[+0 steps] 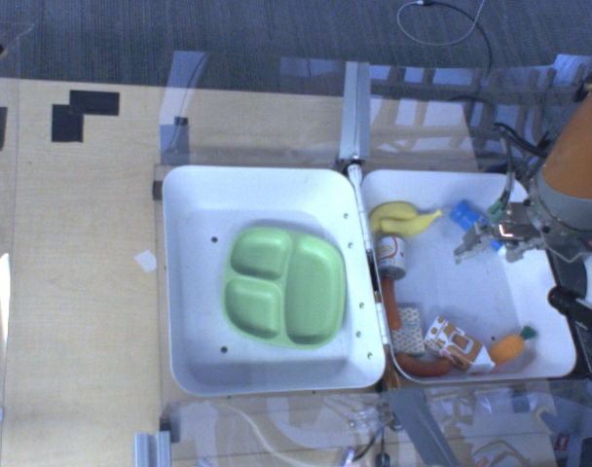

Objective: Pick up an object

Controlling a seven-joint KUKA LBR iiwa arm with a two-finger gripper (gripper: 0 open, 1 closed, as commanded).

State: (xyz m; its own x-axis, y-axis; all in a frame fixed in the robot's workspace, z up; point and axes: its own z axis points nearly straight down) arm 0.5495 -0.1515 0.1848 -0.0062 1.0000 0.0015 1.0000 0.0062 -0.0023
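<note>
Object candidates lie in the right bin (pixel 442 280): banana (pixel 401 218), blue item (pixel 466 212), small can (pixel 389 254), printed carton (pixel 454 342), carrot (pixel 510 346). The left bin (pixel 189 261) carries a green divided tray (pixel 284 286). The gripper (pixel 483 237) hangs over the right bin just beside the blue item, fingers spread, gripping nothing. Recommended procedure: center over the blue item, descend vertically, close fully before lifting.

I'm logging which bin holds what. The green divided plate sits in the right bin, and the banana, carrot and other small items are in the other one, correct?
Not quite: the camera view shows the green divided plate in the left bin, not the right. The banana, carrot and other small items are in the right bin.
</note>
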